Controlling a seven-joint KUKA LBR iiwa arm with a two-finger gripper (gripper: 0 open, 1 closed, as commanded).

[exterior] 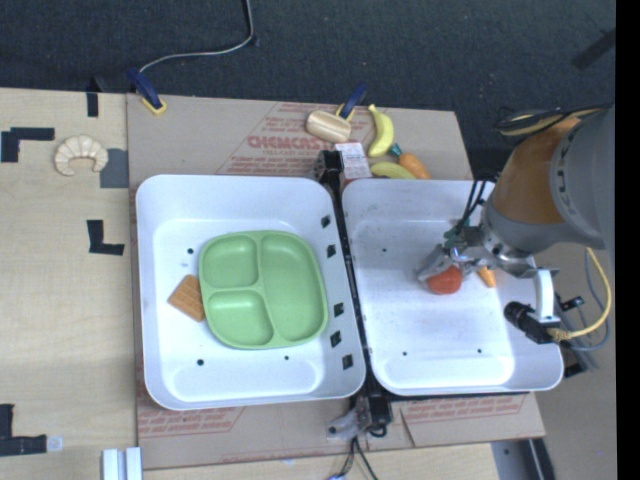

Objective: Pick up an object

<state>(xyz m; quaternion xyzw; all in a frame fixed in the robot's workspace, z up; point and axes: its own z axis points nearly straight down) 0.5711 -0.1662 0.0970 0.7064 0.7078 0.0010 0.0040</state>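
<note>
Right now the gripper (452,264) is hanging low in the right bin (400,358), toward its right wall, with the red ball (446,282) sitting just beneath and touching it, though I cannot tell whether it is gripping anything.

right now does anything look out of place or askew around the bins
Yes. Several toy foods lie outside the bins: a croissant alone on the bench at far left, and a bread roll and bananas bunched behind the bins. In the left bin, an orange cracker-like piece sits tucked half under the green plate.
</note>
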